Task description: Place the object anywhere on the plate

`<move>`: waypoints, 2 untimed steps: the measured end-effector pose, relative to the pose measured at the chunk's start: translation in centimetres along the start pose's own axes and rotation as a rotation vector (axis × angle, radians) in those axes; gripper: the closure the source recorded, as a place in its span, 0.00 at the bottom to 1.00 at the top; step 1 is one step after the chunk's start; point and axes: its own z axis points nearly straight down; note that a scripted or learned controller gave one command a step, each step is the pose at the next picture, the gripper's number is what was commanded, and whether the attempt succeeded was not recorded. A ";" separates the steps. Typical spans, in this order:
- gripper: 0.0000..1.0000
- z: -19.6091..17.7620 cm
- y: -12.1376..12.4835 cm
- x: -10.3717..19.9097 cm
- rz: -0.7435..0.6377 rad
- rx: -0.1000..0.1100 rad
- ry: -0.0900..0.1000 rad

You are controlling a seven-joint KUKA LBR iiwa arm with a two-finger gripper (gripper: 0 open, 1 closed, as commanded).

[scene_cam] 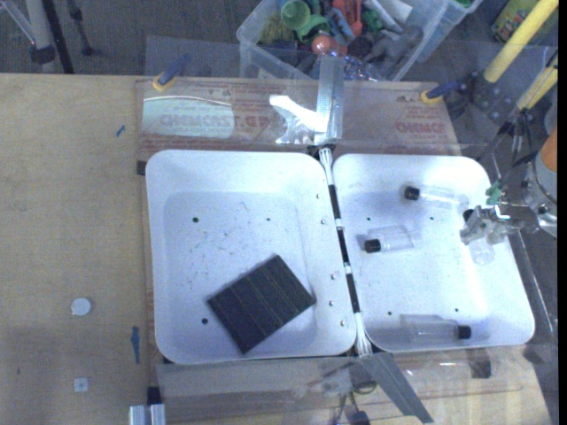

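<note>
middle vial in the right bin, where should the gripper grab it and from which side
Grip the middle vial across its clear body, short of the black cap at its left end. It lies flat, pointing left-right, apart from the other vials, so come straight down from above with the fingers closing across its width. The gripper sits at the bin's right edge.
</note>
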 end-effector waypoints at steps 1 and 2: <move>0.00 0.0 0.0 0.0 0.000 0.000 0.000; 0.00 12.6 6.9 4.8 0.025 -0.003 0.000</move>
